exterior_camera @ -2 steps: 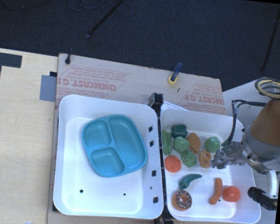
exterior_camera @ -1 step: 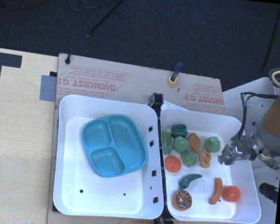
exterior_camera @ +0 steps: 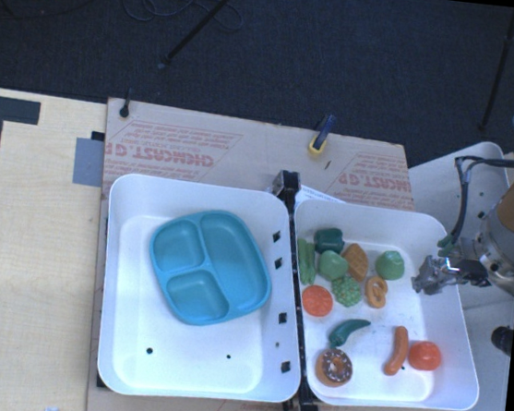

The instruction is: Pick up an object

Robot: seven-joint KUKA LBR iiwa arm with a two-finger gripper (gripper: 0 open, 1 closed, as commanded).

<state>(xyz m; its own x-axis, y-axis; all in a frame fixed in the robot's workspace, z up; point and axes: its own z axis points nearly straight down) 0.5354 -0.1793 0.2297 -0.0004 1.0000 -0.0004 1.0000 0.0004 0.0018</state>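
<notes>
The right bin holds several toy foods: a green pepper, an orange piece, a dark green piece, a broccoli-like piece, a red-orange tomato, a small pretzel ring, a dark green chili, a chocolate donut, a sausage and a red ball. My gripper hangs over the bin's right rim, apart from the food. Nothing shows between its fingers.
The left bin contains a blue three-compartment plate. A black divider clamp runs between the bins. Cardboard lies under both, with a yellow-blue clamp at its far edge.
</notes>
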